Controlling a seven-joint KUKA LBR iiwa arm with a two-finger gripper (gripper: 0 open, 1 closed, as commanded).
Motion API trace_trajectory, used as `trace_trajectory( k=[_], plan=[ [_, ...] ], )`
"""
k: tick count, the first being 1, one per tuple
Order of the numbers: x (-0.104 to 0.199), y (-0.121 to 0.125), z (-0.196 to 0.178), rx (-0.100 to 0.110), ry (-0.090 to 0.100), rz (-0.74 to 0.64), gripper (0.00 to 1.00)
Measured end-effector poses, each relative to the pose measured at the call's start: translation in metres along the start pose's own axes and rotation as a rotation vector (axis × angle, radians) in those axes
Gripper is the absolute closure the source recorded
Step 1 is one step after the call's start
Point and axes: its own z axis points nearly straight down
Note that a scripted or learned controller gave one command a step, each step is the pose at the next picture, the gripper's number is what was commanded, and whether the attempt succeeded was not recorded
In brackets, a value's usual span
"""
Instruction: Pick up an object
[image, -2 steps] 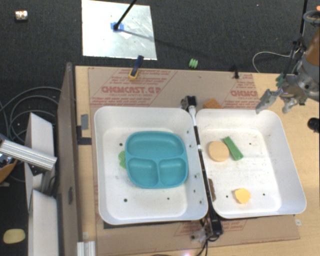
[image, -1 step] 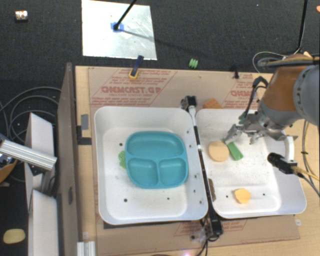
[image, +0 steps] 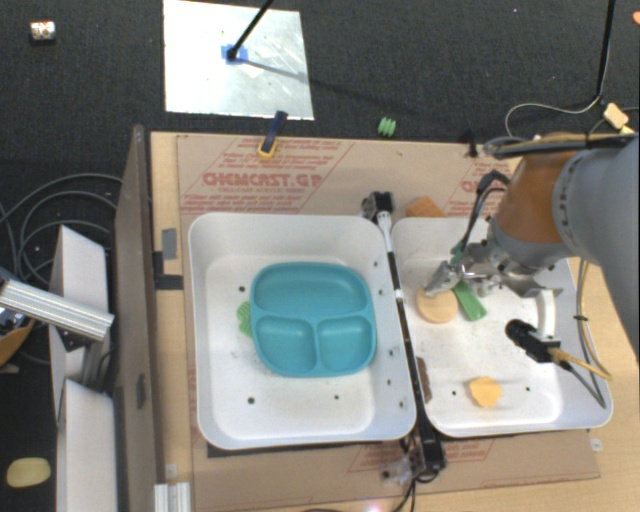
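Gripper (image: 447, 282) sits just above tan disc (image: 437, 307), beside green stick (image: 470, 302); jaw state unclear. Drop straight, centre disc btwn pads.

Bright, even overhead light is washing the two white bins (image: 300, 232) nearly shadowless. A metal sheet (image: 238, 60) is glaring beyond them. Fine detail is looking soft.

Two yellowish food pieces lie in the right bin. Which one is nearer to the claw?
The round tan piece, just under the claw; the smaller orange piece lies apart, near the bin's front edge.
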Motion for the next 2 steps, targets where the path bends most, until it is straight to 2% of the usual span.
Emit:
trace_trajectory(
  k=[1,2],
  plan=[
    [0.0,0.004,-0.016,-0.01,0.001,0.0,1.0],
    [0.076,0.001,-0.103,0.0,0.004,-0.007,1.0]
  ],
)
